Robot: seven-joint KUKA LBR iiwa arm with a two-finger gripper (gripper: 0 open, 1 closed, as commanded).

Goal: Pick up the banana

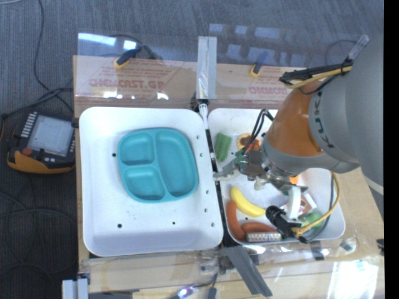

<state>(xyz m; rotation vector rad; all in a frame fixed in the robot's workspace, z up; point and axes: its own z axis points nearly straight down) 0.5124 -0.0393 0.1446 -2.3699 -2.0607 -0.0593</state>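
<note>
Banana (247,204): lying in right bin (333,226) (among toy foods), just below gripper (257,167); whether it grips anything cannot be told.

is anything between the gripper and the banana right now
Nothing visible lies between them. The banana lies bare in the right bin, its top uncovered, a red sausage-like piece beside it. The gripper sits just above it in the view.

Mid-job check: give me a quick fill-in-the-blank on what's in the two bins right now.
1. The banana lies in the ____ bin of the view.
2. The left bin holds a ____ tray with three compartments.
3. The band on the arm is ____.
4. The banana's colour is ____.

Missing words: right; blue; orange; yellow
</note>
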